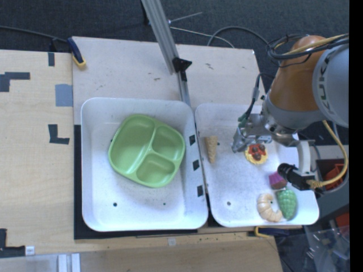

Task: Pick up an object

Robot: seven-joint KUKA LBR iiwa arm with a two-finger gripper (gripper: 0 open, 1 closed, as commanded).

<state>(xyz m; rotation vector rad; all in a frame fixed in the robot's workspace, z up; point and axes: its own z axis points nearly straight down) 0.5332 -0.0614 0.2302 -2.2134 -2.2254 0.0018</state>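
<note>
The gripper (244,143) hangs over the right bin (227,186) in the right half of the frame, its dark fingers pointing down above the bin's white floor, and whether they are spread or closed I cannot tell from this angle; nothing is visibly between them. Just to its right, touching or nearly touching the gripper's body, lies a small round toy pizza (256,153), yellow with red topping. To the gripper's left, near the bin's left wall, a tan ice-cream cone (211,148) lies on the floor, well clear of the fingers. Toward the lower right corner of the same bin sit a small purple block (277,181), a green leafy toy vegetable (287,203) and, just beside it on the left, a curled pale croissant (269,207), possibly a shrimp, since the detail is too coarse to be sure. The grey arm with its orange band (295,89) fills the upper right of the frame. The left bin (96,197) holds a light green divided plate (147,150) with three compartments, lying slightly tilted in the bin's middle.
</note>
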